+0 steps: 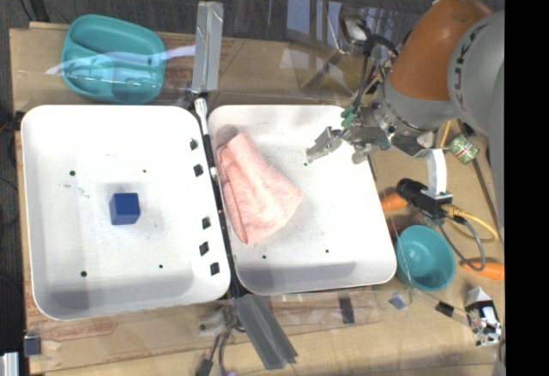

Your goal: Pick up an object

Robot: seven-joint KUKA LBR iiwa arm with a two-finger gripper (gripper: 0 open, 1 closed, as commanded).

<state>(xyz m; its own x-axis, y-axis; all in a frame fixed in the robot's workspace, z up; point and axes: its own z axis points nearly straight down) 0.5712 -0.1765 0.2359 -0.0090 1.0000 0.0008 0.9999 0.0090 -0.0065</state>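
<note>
Gripper: we are seeing the gripper [339, 145] hovering over the upper right part of the right bin [360, 267], its fingers spread apart with nothing between them.
Arm: we are seeing the grey arm [446, 65] with its orange band reaching in from the right.
Pink cloth: we are finding the pink cloth [255, 190] lying crumpled in the right bin against its left wall, apart from the gripper.
Blue cube: we are spotting the blue cube [125, 208] sitting in the left bin [51, 280].
Bench: we are noticing a teal bowl [425, 257] just beside the right bin's lower right corner, and a teal container [111, 57] behind the left bin.
</note>
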